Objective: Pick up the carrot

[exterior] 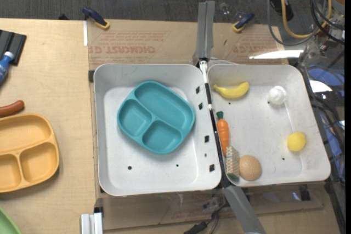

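Two white bins sit mid-frame on a cardboard-covered bench; the carrot [222, 132] hugs the right bin's [307, 118] left wall, so approach from its open right side; the pincer's state I cannot tell.

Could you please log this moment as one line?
orange carrot with green top: lying along right white bin left wall | between yellow banana and tan egg-shaped ball | untouched
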